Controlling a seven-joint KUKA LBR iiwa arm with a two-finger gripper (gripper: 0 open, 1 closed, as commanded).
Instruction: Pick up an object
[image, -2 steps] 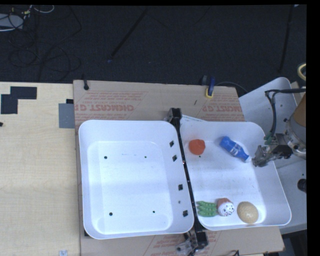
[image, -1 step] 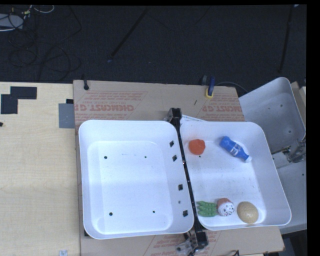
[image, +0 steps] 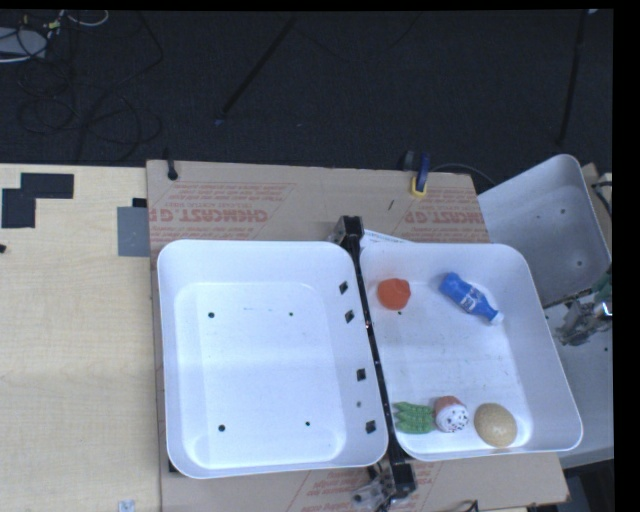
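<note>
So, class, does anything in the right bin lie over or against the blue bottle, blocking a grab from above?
Nothing visible does. The blue bottle lies on its own in the right bin, open from above. The orange object sits apart to its left.

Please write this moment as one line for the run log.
right white bin: orange round object, blue bottle, green leafy toy, white spotted ball, tan egg-shaped object | nothing lifted

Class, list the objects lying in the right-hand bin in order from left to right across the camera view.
orange ball → green toy → white speckled ball → blue bottle → tan egg-shaped object
</note>
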